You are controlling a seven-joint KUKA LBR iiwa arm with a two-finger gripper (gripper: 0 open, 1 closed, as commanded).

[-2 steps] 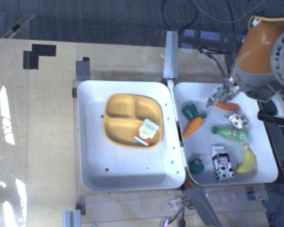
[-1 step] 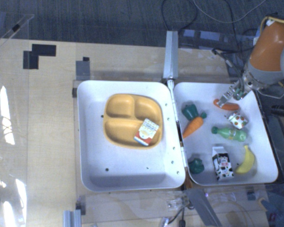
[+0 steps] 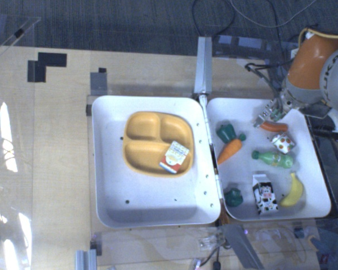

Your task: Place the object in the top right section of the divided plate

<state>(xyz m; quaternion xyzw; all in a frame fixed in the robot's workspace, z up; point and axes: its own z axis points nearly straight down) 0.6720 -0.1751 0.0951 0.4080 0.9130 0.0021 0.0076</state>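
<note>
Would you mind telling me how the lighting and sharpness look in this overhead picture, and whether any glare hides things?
Camera view: lighting is even and soft, with faint shadows inside the left bin; pale reflections streak the bench at left; the yellow divided plate and carrot read clearly, while the gripper looks small and slightly blurred.

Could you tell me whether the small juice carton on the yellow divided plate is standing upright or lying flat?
Lying flat: the juice carton shows its printed face upward, resting tilted in the divided plate's bottom right area.
</note>
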